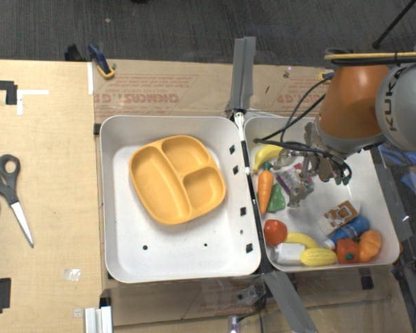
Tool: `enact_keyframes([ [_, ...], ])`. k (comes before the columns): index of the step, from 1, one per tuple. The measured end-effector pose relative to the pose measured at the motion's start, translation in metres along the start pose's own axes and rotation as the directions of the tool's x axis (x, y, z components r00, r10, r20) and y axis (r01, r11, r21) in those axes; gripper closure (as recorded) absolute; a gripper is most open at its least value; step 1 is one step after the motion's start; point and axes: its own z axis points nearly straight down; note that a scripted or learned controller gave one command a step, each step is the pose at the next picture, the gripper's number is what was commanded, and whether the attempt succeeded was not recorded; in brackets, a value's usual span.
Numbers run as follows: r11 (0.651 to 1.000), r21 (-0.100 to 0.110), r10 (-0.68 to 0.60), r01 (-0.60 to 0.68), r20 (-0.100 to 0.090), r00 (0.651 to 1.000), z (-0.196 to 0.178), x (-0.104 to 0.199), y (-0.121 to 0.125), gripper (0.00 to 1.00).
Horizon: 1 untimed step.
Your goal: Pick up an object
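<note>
- orange toy carrot (pixel 264 188) lies at the right white bin's (pixel 385 207) left wall, near the gripper (pixel 299 189).
- fingers' spread: cannot tell.
- yellow divided plastic plate (pixel 177 178) sits in the left white bin (pixel 118 241).

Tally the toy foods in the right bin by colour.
Yellow: 3
Orange: 2
Red: 2
Green: 1
Total: 8

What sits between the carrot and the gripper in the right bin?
In the camera view, a green toy lies between the carrot and the gripper.
</note>
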Motion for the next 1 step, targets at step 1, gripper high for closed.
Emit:
enact_keyframes([
  [1,1.0,0.001,-0.03,0.03,-0.001,1.0,0.0005,0.0131,-0.0022,0.0],
])
